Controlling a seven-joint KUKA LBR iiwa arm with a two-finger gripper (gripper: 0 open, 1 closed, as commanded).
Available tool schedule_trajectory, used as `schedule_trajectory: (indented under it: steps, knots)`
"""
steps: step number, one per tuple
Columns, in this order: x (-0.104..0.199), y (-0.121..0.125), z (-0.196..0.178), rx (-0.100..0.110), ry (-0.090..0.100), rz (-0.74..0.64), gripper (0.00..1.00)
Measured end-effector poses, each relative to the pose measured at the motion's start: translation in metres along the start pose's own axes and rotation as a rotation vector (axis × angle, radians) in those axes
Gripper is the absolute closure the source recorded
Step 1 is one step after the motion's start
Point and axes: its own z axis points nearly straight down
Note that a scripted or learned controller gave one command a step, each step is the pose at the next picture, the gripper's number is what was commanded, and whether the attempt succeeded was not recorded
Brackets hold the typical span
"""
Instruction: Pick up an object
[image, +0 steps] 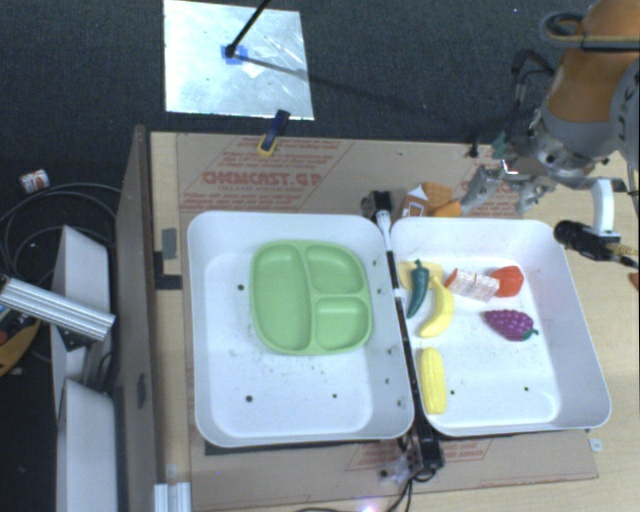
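While pincer state unclear, left bin holds green tray; right bin holds toy food

Right bin contents: banana, yellow, curved, lying at about 9 o'clock; green pepper touching its upper left edge. Corn cob, yellow, lengthwise at 7 o'clock. Purple grape bunch near centre. Red tomato-like piece at 12 o'clock, touching a white-wrapped item.

bins 2 | green tray 1 | toy foods 6
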Motion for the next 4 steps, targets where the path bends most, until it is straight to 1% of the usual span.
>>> schedule_trajectory:
  steps: [1,2,3,4]
  knots:
    - [-0.008,-0.049,0.134,0.005,-0.001,0.004,0.00]
    - [0.007,-0.054,0.150,-0.008,-0.003,0.003,0.00]
    - [0.018,-0.073,0.166,-0.021,-0.009,0.002,0.00]
    - [-0.009,0.004,0.120,-0.013,-0.004,-0.001,0.00]
